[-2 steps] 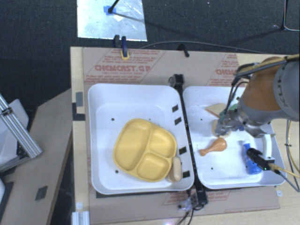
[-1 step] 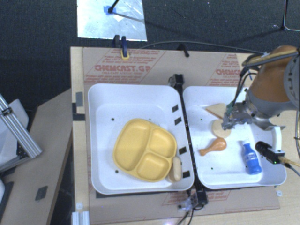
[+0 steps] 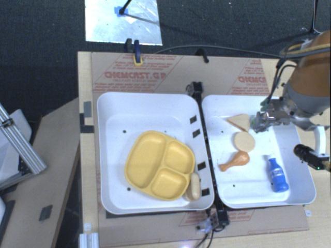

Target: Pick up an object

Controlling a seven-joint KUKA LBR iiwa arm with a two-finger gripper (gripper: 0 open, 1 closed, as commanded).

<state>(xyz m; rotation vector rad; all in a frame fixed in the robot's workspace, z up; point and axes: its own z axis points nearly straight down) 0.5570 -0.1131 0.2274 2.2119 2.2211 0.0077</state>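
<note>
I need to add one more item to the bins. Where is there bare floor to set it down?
Left bin: bare floor behind and left of the yellow divided tray; its front right corner is crowded by the tray and a small beige piece. Right bin: the middle is crowded by the drumstick, round piece, wedge and blue bottle; bare along the front wall.

Lighting: even, bright, overhead. White bins near overexposed, little surface detail. Glare: strong on foil sheet beyond the bins' far edge. Shadows: soft, short, under yellow tray in the left bin. Focus: moderately sharp throughout; slight grain on dark floor around foil sheet.
</note>
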